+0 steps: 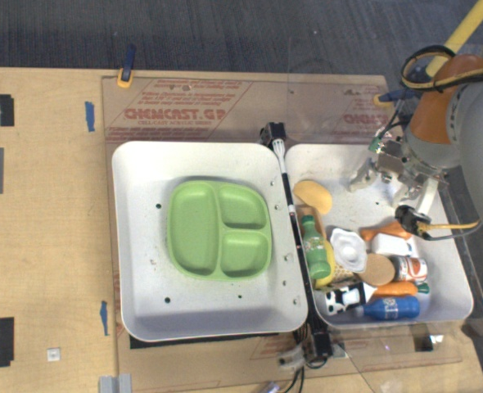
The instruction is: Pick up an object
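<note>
At the near end of the right bin (458,289), a blue bottle (393,308), a black-and-white toy (342,298) and an orange piece (401,287) are packed touching — a grasp here is judged likely to slip or snag a neighbour. Their edges are hard to separate. Farther back, a yellow object (313,194) lies alone. Beyond it the claw (386,173) hangs over bare bin floor, nothing seen in it; whether it stands apart or together cannot be told.

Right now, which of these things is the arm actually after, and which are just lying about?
For the job:
- gripper
- right bin with its heap: blue bottle, green bottle, yellow piece

Lying about:
- left bin
- green divided plate
- cardboard sheet
</note>
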`<state>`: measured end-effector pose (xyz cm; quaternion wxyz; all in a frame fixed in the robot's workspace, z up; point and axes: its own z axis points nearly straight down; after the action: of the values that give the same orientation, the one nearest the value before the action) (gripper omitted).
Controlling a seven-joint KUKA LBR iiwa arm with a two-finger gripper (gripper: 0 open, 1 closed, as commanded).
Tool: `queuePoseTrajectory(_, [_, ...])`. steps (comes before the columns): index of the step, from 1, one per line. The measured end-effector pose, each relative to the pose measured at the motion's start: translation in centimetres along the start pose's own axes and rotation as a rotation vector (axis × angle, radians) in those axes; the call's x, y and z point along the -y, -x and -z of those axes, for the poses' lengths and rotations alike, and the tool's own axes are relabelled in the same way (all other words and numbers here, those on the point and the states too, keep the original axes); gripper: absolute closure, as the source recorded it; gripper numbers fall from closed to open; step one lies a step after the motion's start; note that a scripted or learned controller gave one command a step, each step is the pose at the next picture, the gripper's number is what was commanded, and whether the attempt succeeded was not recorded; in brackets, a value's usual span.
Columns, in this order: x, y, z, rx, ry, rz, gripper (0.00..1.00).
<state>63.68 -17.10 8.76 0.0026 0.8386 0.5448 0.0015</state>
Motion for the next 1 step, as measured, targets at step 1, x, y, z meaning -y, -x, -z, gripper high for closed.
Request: queuePoseTrajectory(1, [8.38, -1.96, 0.19, -0.002, -0.004, -0.249, 0.00])
